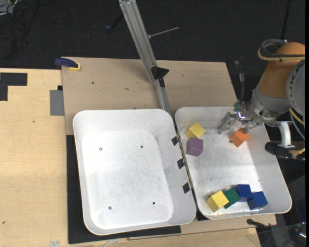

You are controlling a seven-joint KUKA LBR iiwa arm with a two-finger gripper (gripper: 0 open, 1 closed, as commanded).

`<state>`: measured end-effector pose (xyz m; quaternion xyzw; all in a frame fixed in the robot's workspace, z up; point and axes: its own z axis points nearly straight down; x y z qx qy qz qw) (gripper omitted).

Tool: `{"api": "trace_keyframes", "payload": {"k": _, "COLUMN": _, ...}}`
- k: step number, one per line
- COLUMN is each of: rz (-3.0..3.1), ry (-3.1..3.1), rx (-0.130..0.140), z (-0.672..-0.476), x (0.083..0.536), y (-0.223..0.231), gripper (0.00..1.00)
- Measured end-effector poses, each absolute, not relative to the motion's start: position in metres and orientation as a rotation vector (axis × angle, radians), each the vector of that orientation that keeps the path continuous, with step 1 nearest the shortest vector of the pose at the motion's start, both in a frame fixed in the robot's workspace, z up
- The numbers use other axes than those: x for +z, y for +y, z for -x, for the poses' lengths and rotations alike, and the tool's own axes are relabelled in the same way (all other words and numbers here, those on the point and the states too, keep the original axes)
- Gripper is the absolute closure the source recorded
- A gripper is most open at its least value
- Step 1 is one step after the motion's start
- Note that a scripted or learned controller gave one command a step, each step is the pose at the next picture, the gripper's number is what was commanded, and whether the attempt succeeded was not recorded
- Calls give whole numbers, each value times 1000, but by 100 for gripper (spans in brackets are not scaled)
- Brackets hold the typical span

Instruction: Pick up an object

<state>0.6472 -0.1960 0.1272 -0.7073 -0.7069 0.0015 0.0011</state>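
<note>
My gripper point(234, 130) hangs over the far part of the right bin point(278, 189), reaching in from the right. Its fingers look spread: the left finger point(224, 126) points down-left, and the other sits by the top of an orange block point(240, 138). That block lies just below the fingertips, tilted, with a gap between it and the left finger. A yellow block point(196, 130) and a purple block point(194, 146) lie at the bin's left side. At the near edge are a yellow block point(217, 200), a green block point(231, 196) and two blue blocks point(251, 196).
The left bin point(123, 169) stands beside the right one, with black clips point(179, 162) along the shared rims. A slanted metal rail point(144, 50) rises behind the bins. The grey arm with its orange band point(278, 76) fills the right side.
</note>
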Motion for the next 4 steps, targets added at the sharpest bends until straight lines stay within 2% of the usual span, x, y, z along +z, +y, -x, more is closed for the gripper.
{"api": "trace_keyframes", "payload": {"k": 1, "rz": 2234, "ry": -2234, "rx": -14, "z": -653, "x": 120, "y": -198, "gripper": 0}}
{"api": "trace_keyframes", "payload": {"k": 2, "rz": 2236, "ry": -2237, "rx": -13, "z": -654, "x": 129, "y": -198, "gripper": 100}}
{"api": "trace_keyframes", "payload": {"k": 3, "rz": 2221, "ry": -2226, "rx": -3, "z": -656, "x": 177, "y": -190, "gripper": 100}}
{"api": "trace_keyframes", "payload": {"k": 4, "rz": 2220, "ry": -2226, "rx": -2, "z": -657, "x": 205, "y": -191, "gripper": 100}}
